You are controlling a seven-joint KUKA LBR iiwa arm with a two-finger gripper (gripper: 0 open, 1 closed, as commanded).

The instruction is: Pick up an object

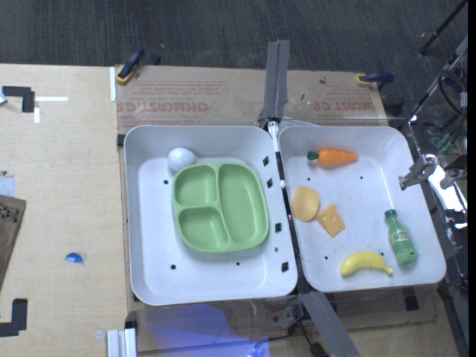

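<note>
Gripper (418, 171) hangs at the right rim of the right bin (372, 277), aperture cannot be made out; nearest candidate is the green bottle (400, 237), just below it in the picture along that same rim, long axis running top-to-bottom of the view. Count, right bin: one bottle, one banana (365, 263), one carrot (334, 156), one cheese wedge (331, 219), one tan chip-like piece (305, 202). Left of that bin, the second bin (145, 274) holds one green divided tray (220, 206) and one white ball (181, 157).

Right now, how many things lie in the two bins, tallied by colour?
Green: 2, divided plate, bottle
Orange: 1, carrot
Yellow: 3, banana, cheese wedge, chip-like piece
White: 1, ball
Total: 7
</note>
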